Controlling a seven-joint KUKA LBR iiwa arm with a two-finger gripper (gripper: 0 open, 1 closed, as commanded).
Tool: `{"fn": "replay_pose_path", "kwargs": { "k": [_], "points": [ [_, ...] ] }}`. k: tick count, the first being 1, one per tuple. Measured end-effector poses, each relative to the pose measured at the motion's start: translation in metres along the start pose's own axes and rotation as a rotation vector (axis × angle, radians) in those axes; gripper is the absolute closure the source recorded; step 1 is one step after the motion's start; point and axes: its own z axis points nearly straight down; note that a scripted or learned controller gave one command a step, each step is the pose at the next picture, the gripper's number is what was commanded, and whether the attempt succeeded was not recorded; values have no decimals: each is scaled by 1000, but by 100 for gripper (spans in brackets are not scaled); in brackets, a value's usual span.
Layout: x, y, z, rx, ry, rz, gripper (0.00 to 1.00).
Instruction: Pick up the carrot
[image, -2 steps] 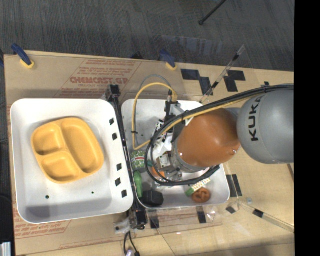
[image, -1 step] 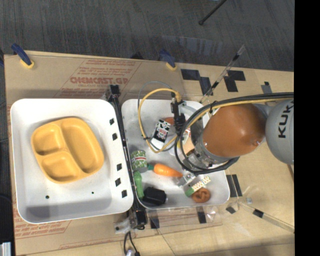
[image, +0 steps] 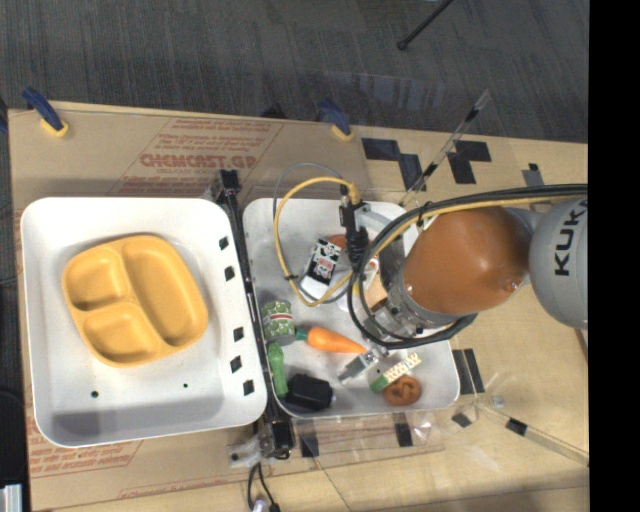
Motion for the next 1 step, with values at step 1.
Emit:
{"fn": "replay_pose_path", "kwargs": {
  "k": [1],
  "points": [
    [-42, -17, 1, -2, 0, 327, 0]
  ]
}}
